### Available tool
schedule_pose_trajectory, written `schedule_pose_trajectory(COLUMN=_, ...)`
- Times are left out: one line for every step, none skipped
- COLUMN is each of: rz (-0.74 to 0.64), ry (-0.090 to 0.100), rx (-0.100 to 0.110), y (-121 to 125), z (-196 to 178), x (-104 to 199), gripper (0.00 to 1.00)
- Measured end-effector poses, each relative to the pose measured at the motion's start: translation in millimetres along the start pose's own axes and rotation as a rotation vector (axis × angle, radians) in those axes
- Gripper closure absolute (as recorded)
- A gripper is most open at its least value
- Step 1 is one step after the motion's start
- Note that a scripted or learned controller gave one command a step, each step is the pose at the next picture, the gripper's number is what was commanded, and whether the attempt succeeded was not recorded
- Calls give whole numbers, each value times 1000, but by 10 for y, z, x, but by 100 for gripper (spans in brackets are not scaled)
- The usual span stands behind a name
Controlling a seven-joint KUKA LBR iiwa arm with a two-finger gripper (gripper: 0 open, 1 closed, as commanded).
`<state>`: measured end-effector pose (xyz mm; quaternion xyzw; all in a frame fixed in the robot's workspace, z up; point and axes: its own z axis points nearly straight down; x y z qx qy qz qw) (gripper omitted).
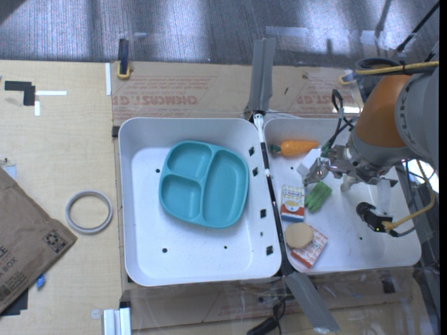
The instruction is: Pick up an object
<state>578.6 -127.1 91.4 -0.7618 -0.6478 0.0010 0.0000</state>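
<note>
Where gripper (318, 173) hovers, green vegetable (318, 197).

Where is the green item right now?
In the camera view the green item lies in the right bin, just below the end effector, beside the small carton and below the carrot.

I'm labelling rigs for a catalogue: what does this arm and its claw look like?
The arm is grey and rounded, with an orange band above the wrist. Black cables loop beside it, and a yellow-tipped one trails below. The claw is small, metallic grey.
</note>
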Motion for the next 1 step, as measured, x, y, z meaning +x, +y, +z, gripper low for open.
schedule_pose_trajectory(rz=3, ry=0, rx=0, y=1, z=-92, x=-13, gripper=100)
